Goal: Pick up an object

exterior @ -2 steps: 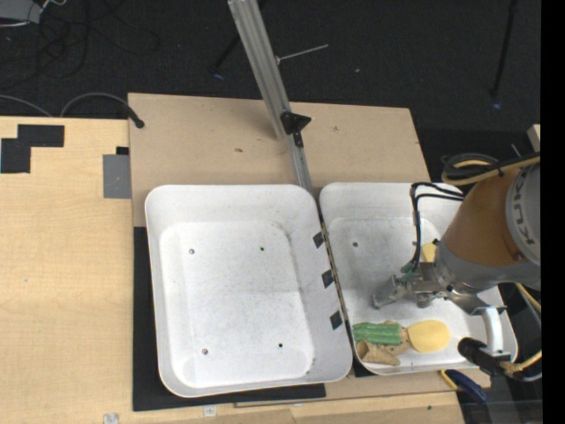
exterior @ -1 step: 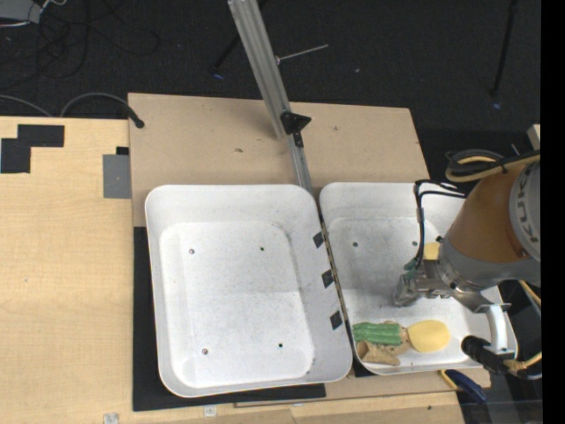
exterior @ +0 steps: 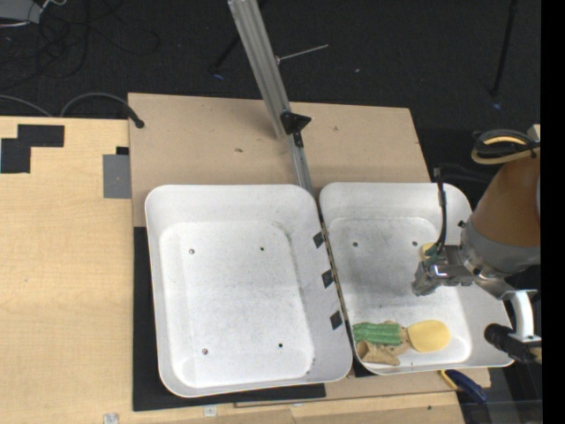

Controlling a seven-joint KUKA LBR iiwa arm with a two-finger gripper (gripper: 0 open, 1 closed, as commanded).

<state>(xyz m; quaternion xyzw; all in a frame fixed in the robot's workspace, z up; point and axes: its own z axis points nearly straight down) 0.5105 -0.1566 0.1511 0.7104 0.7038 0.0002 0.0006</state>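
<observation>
Supporting two bins (exterior: 231,203): tan bench (exterior: 357,140)

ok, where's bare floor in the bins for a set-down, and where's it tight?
Left bin: the floor is bare between all four walls. Right bin: bare from the far wall and the divider across the middle. Tight along the near edge, where a green object, a tan one and a yellow one cluster, and at the right side under the gripper.
</observation>
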